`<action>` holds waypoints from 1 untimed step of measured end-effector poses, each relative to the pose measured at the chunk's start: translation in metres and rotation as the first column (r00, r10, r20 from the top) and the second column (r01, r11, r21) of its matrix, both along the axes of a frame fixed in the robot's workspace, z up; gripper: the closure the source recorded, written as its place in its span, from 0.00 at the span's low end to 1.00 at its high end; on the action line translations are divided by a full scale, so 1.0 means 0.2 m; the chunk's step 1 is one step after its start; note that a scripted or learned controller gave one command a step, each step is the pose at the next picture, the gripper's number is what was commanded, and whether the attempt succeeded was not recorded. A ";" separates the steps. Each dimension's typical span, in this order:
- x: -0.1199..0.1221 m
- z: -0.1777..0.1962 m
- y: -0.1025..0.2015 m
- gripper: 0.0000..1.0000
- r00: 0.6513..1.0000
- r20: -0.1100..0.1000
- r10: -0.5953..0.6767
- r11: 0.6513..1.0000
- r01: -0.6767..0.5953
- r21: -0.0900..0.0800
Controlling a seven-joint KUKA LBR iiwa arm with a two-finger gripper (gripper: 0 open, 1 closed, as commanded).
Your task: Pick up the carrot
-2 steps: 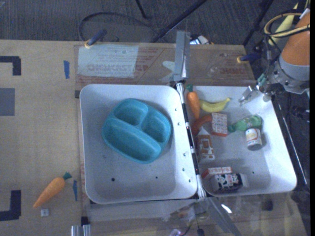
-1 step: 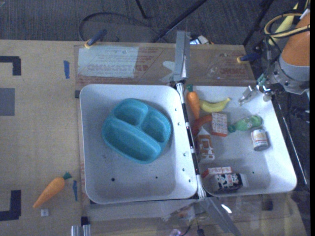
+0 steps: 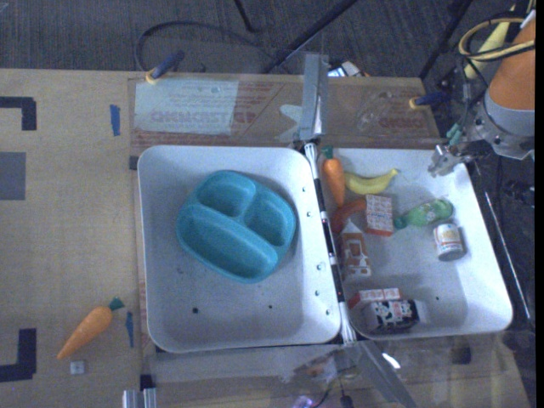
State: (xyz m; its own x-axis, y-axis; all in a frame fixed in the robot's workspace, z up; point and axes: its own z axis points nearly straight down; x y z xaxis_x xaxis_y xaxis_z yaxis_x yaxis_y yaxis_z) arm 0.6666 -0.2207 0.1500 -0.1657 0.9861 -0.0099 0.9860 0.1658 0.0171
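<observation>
The approach step is judged to be in hand, with nothing yet lifted. The gripper (image 3: 444, 158) is seen at the far right corner of the right bin (image 3: 489, 300), low over its rim, below the grey wrist and orange band. Whether it is released or clenched cannot be told, since it is small and blurred here. Nothing is seen to be held in it.

The carrot (image 3: 333, 179) is found in the right bin's far left corner, lying against the wall shared with the left bin (image 3: 161, 313), its green top towards the far rim. A banana (image 3: 371, 181) lies just beside it, and a reddish item (image 3: 347, 216) is touching or nearly touching its lower end. A second carrot (image 3: 85, 331) lies on the bench outside the bins, well apart from the arm. A blue plate (image 3: 237, 223) is seen in the left bin.

A traverse leftwards across the bin is called for next, then a descent clear of the wall and the banana.
</observation>
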 end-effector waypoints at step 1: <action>-0.27 0.46 0.13 1.00 0.904 -0.018 -0.427 0.904 0.427 0.006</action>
